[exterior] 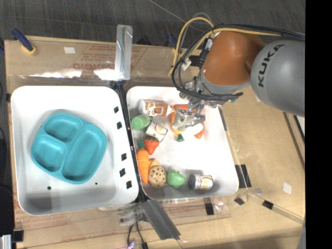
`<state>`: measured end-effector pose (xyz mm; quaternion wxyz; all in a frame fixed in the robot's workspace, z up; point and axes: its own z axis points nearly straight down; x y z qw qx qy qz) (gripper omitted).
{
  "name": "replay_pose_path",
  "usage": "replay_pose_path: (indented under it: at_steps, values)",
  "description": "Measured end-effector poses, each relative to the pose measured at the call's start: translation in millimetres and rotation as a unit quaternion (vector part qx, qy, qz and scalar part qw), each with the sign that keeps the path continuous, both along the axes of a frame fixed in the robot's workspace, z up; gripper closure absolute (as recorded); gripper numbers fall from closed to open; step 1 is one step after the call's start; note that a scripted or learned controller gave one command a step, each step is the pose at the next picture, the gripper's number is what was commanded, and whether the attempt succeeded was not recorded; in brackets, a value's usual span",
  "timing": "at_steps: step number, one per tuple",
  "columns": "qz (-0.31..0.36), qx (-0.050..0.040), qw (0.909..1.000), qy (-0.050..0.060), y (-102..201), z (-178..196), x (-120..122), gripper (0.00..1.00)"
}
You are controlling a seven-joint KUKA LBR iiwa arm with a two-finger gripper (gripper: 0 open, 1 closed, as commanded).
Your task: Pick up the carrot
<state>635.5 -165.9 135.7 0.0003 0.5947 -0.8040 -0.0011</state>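
**Grey arm over the right bin's far side; carrot by the left wall**

Grey arm (277, 74), with its orange band (231, 56), reaches in over the far right corner of the right bin (215, 154).

The carrot (142, 164) lies on the floor of the right bin, along the left wall and toward the near edge, with nothing gripping it. A strawberry (151, 145) touches its far end. A chocolate-chip cookie (157, 176) sits just beside its near end. Next along the near edge come a green fruit (176, 179) and a small can (201, 182) on its side.

Farther up the left wall are a small white box (157, 131), a round green item (139, 122) and an orange-and-white carton (154, 108).

The gripper (188, 119) hangs over the far middle of this bin, well apart from the carrot. It is above an orange item (199, 133) that it partly hides. Whether the gripper is wide, narrow or holding anything cannot be told.

The left bin (21, 102) holds a teal divided plate (69, 147).
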Motion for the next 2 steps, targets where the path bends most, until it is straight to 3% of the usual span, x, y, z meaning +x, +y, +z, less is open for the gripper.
replay_pose_path:
  at_steps: [1, 2]
  values:
    - [-0.146, -0.0007, 0.9893, -0.003, -41.8, 2.8, 15.0, 1.00]
    - [0.094, 0.0012, 0.9955, -0.008, -30.6, -34.3, 26.7, 1.00]
